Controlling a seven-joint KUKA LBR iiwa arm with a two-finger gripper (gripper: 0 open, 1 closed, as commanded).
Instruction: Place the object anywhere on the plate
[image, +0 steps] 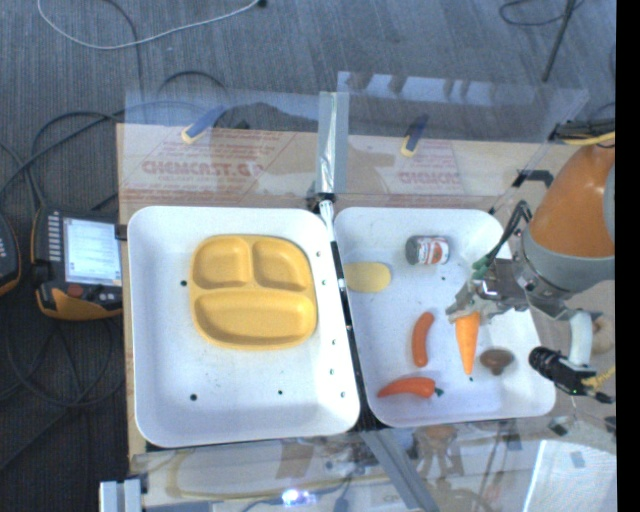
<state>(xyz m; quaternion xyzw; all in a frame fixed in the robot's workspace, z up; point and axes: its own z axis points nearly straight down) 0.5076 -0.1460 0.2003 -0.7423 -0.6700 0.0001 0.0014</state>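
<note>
Fingers of the gripper (472, 303) sit right at the top of the carrot (467, 342) in the right bin (520, 400); whether they pinch it or stand spread cannot be told. Beside the carrot lie a brown mushroom-like piece (496, 359), a sausage (423, 339) and a red pepper (408, 387). Farther off are a small can (428, 250) and a pale yellow disc (368, 276) touching the divider. The yellow sectioned plate (254, 290) rests in the left bin (160, 400), with bare white floor around it.
</note>
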